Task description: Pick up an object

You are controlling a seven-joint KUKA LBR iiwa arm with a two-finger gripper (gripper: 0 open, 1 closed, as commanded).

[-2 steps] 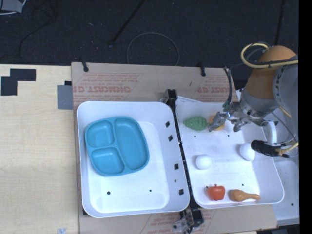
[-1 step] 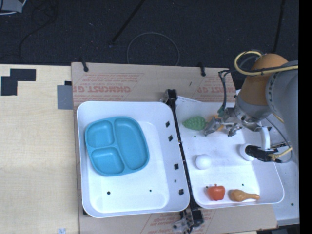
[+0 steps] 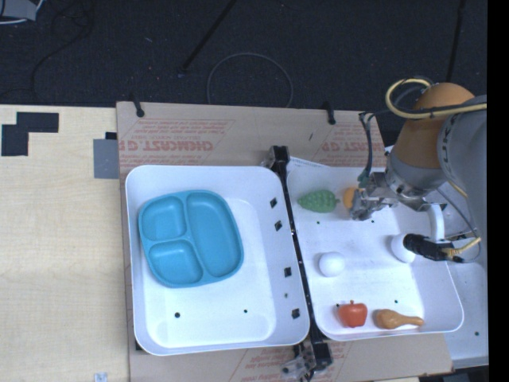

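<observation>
Jaws (image 3: 367, 205) beside green item (image 3: 318, 201) in right bin (image 3: 445, 321).

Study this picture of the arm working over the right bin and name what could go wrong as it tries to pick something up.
1. The claw sits near the bin's far wall, between a green object and a small orange object; closing there could nudge one aside instead of gripping it.
2. The white ball is round and may roll off if touched.
3. The arm's black cable hangs low over the right bin and could snag.
</observation>
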